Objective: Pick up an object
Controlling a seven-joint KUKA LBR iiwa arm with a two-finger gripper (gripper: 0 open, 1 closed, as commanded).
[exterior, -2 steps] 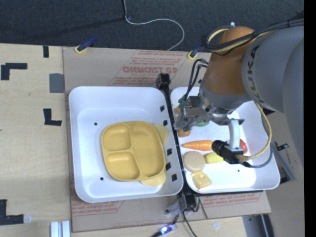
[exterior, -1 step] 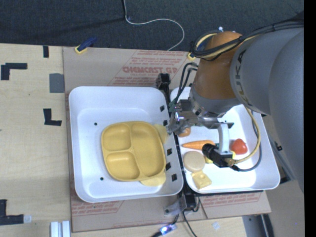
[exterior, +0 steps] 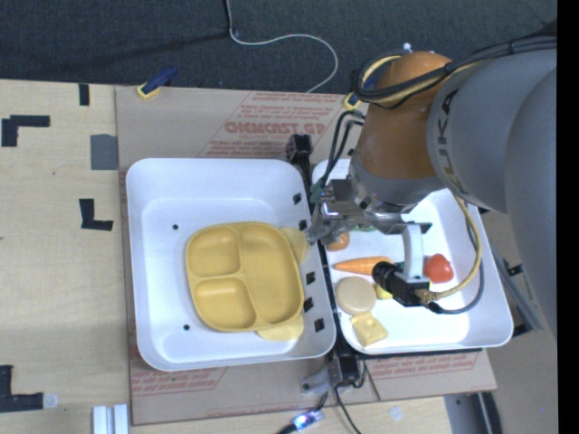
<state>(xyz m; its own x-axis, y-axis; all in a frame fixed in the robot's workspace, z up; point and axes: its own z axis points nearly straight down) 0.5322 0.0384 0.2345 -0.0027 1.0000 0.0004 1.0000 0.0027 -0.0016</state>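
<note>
Over the right bin (exterior: 488,328), the arm (exterior: 425,143) covers most of the twelve o'clock half; whether its fingers are wide or narrow I cannot tell. Toward six o'clock lie a carrot (exterior: 362,265), a red piece (exterior: 439,267), a beige disc (exterior: 355,295) and a yellow wedge (exterior: 369,330). A yellow divided tray (exterior: 242,274) rests in the left bin (exterior: 154,269).

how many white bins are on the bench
2: the left bin holds a yellow divided tray; the right bin, touching its side, holds small food items, partly hidden under the arm.
</note>
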